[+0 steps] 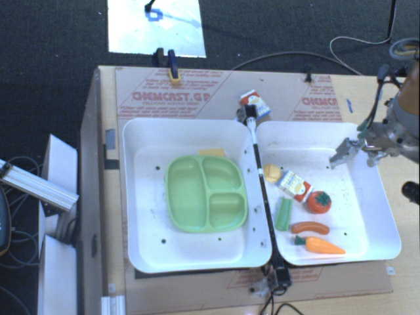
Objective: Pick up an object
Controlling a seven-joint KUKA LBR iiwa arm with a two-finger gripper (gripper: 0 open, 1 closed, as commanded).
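The right bin (377,209) holds several toy foods: a yellow piece (271,172), a white and red carton (293,185), a red tomato (319,202), a green stick (283,214), a brown sausage (310,228) and an orange carrot (321,245). My gripper (357,156) hangs over the bin's upper right part, above and to the right of the tomato. Its fingers are spread open with nothing between them. It touches none of the foods.
The left bin (141,176) carries a green divided plate (206,193), with a flat yellow piece (211,153) behind it. A small red and white carton (254,104) stands beyond the bins at the divider. A blue clamp (172,61) sits at the bench's far edge.
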